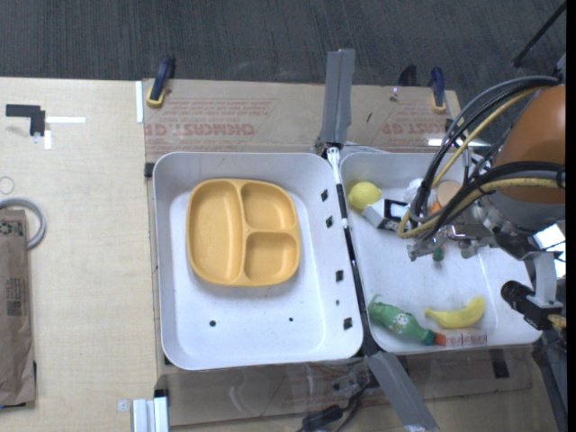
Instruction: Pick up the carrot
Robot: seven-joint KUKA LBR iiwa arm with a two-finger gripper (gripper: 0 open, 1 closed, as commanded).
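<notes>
**Jaws spreading over the right bin**

Jaws of the gripper (440,248) are standing apart, hanging over the right bin (504,336). The carrot (436,207) is peeking out orange behind the arm's cables, near the lemon (364,194). A banana (456,313) is lying in front.

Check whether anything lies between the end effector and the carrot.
Nothing visible does. The end effector hangs right beside an orange sliver, likely the carrot, half hidden by the arm's cables. The lemon lies off to the side.
</notes>
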